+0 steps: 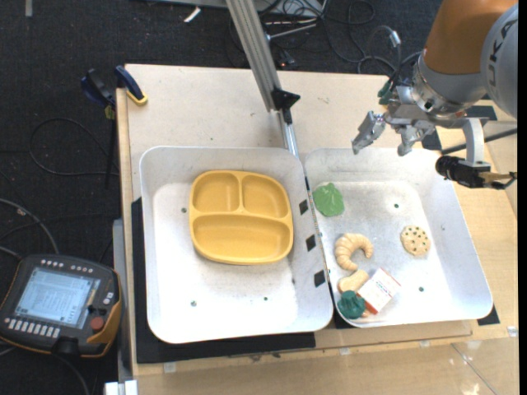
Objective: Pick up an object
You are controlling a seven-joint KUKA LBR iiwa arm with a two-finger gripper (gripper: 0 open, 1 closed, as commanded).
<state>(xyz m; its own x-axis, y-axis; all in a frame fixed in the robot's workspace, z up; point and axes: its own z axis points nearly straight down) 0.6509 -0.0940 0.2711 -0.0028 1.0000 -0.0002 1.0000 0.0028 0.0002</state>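
My gripper (387,139) hangs over the far edge of the right bin (449,220), fingers spread open with nothing between them. Below it in that bin lie a green leafy toy (328,199), a tan croissant-shaped piece (353,250), a chocolate-chip cookie (415,240), a small white and red box (380,291), and a dark green piece (352,304) at the front rim. The gripper is well above and behind all of them.
The left bin (165,303) holds a yellow divided plate (241,217). A slanted metal pole (255,39) crosses the back of the bench. A teach pendant (58,303) lies off the bench at the lower left. A blue and yellow clamp (115,85) sits at the back left corner.
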